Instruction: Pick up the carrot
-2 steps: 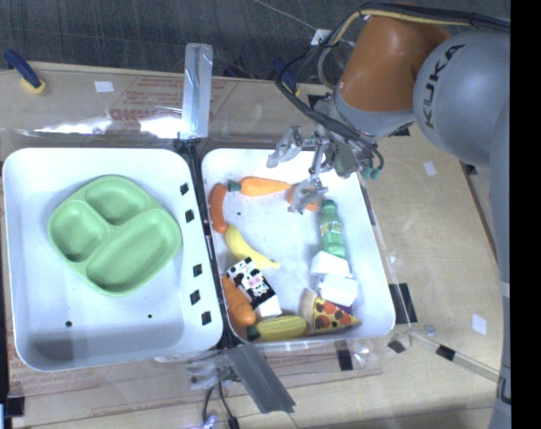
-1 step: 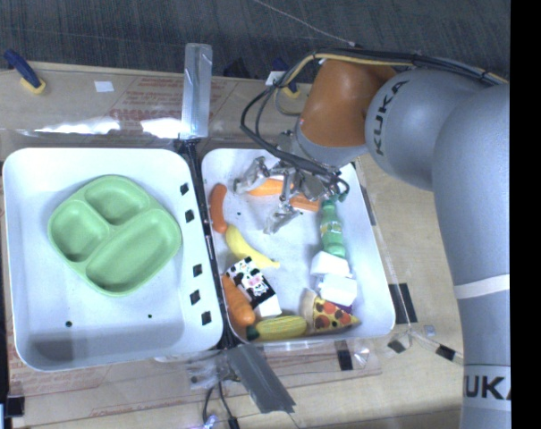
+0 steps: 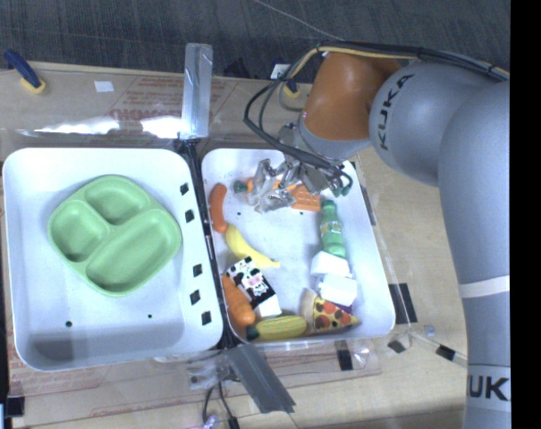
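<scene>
Gripper (image 3: 272, 189) low in right bin (image 3: 374, 256), finger state unclear; carrot (image 3: 299, 199) just right of fingertips, long axis roughly horizontal.

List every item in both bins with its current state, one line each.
gripper: low in the right bin, at the carrot
carrot: lying flat by the gripper
green plate: flat in left bin
banana: lying flat
green bottle: on its side
pizza slice: flat, near corner

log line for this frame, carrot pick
arm: over right bin | gripper: at carrot, bin's far end | grasp: unclear | plate: left bin
</scene>
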Robot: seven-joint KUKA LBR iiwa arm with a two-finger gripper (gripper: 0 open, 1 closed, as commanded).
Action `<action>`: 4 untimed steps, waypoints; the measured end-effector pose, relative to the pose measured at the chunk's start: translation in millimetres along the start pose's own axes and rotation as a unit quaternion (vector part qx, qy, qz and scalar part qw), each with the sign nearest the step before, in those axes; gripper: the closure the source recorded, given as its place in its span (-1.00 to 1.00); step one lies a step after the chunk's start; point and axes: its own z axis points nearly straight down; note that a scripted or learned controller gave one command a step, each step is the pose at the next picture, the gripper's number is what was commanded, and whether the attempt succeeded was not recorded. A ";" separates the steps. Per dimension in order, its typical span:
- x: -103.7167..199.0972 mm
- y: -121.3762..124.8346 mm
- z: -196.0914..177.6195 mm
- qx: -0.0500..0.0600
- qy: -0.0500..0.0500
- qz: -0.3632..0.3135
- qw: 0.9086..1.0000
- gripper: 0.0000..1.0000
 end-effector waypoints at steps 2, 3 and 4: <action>18.5 3.1 -126.5 -0.001 0.004 0.066 0.998 -1.00; 17.8 9.0 -28.4 -0.004 0.009 0.100 0.995 -1.00; 3.1 -8.3 7.4 0.001 -0.002 0.080 0.997 -1.00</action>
